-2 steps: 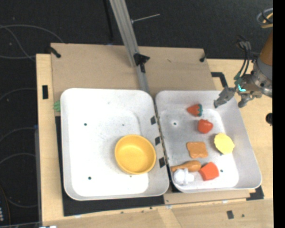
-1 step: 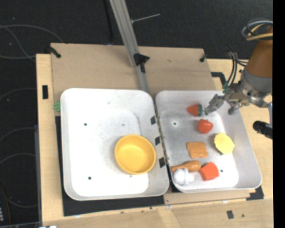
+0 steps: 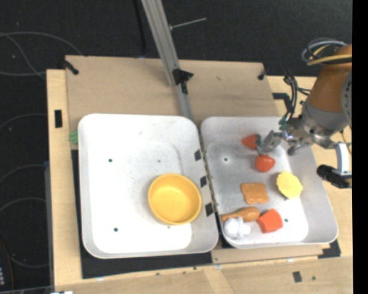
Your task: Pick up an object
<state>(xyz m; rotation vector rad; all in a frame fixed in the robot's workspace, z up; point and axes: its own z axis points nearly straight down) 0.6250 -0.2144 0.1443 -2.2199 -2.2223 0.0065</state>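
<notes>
Two white bins (image 3: 98,164) (image 3: 319,225), one yellow bowl (image 3: 174,198), seven small items (image 3: 265,163) in the right bin.

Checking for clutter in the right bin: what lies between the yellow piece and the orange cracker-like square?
Nothing; in the camera view bare white bin floor separates the yellow piece from the orange square.

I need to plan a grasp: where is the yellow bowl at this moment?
The yellow bowl sits in the left bin, in its lower right part near the divide with the right bin.
</notes>
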